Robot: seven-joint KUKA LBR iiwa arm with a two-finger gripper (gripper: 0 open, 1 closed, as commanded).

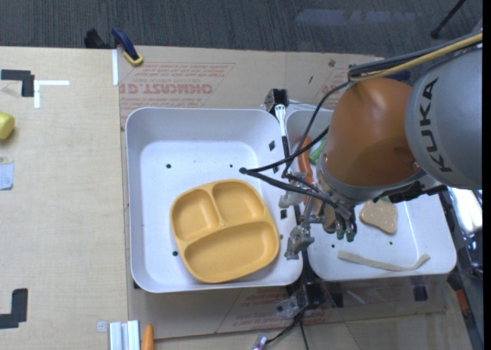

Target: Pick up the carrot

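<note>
The arm hangs low over the right bin (441, 252), the pincer (318, 222) at that bin's left wall. Whether the pincer is apart or together cannot be told. A sliver of carrot (305, 163) shows beneath the wrist. Judged step: approach. The next move calls for a descent centred on the carrot.

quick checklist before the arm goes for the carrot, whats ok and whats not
1. Carrot located: ok, an orange sliver in the right bin, mostly hidden under the arm.
2. Gripper above carrot: not ok, it sits over the wall between the bins.
3. Carrot held: not ok.
4. Finger state: cannot tell.
5. Nearby clutter: ok, bread slice and pale strip lie apart.
6. Yellow plate out of the way: ok, in the left bin.
</note>
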